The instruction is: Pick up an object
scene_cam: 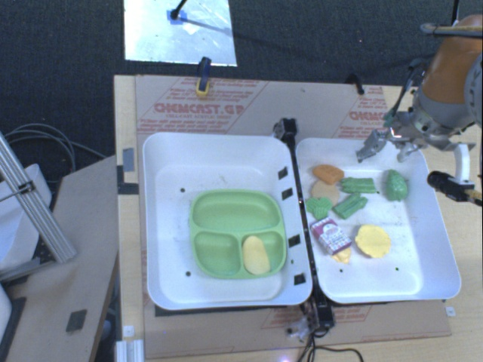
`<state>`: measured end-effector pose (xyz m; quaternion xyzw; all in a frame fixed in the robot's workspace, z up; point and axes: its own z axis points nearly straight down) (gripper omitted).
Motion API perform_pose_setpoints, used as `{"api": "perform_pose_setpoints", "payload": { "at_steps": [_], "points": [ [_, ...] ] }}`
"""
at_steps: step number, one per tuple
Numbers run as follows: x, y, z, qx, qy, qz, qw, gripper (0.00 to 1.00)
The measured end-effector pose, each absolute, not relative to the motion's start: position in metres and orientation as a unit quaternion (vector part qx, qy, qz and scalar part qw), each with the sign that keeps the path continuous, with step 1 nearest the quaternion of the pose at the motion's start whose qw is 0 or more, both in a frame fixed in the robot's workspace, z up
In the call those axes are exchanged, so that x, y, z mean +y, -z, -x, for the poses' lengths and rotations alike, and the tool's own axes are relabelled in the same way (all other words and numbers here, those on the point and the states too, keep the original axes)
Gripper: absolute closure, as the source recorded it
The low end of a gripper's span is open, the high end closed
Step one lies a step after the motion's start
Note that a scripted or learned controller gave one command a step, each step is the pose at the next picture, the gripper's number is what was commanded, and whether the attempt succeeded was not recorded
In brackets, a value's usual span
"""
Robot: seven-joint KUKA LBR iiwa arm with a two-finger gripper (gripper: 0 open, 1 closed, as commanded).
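We are looking down on the bench (189, 100), whose brown board is carrying two shallow white bins side by side. The left bin (166, 202) is holding a green divided tray (226, 221), and a pale yellow oval piece (256, 255) is lying in the tray's near right compartment. The right bin (430, 270) is holding a loose cluster of small toy-food pieces. The grey arm (453, 74) with its orange band is reaching in from the right and hanging over the far right corner of that bin.

The pincer (386, 148) is hovering above the bin's far edge with its two fingers spread apart, and we are seeing nothing between them.

Among the pieces, a yellow round slice (373, 241) is lying nearest the bin's middle, with a red and white packet (330, 236) just to its left. A green leafy piece (395, 185) is sitting to the far right (closest to the pincer, yet apart from it). Two green sticks (355, 194) are lying between it and an orange piece (328, 174) at the far left of the cluster. A smaller green piece (318, 207) is sitting beside the bin's left wall.
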<state>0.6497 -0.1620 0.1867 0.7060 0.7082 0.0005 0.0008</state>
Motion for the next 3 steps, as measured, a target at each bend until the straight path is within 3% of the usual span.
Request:
{"api": "perform_pose_setpoints", "payload": {
  "at_steps": [1,2,3],
  "points": [
    [-0.109,-0.237,-0.584,0.71,-0.0009,-0.705,-0.001,0.0],
    [-0.091,-0.197,-0.521,0.707,0.0014,-0.707,-0.003,0.0],
    [-0.11,-0.099,-0.494,0.709,-0.0041,-0.705,0.006,0.0]
  ]
}}
